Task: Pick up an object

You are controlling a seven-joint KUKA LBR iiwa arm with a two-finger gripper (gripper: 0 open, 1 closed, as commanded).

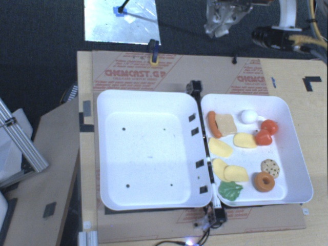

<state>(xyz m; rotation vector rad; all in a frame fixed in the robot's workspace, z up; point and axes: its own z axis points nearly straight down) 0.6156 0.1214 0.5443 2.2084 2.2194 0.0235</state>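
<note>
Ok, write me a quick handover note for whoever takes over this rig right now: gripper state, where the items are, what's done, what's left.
Gripper: raised beyond the far edge of the bench, above the right bin; nothing between its fingers.
Items: all in the right bin: hot dog, toast, egg, tomato pieces, yellow slices, cookie, donut, green leaf.
Left bin: holds no items.
Done: no pick yet.
Left: descend, grasp one item, lift.
</note>
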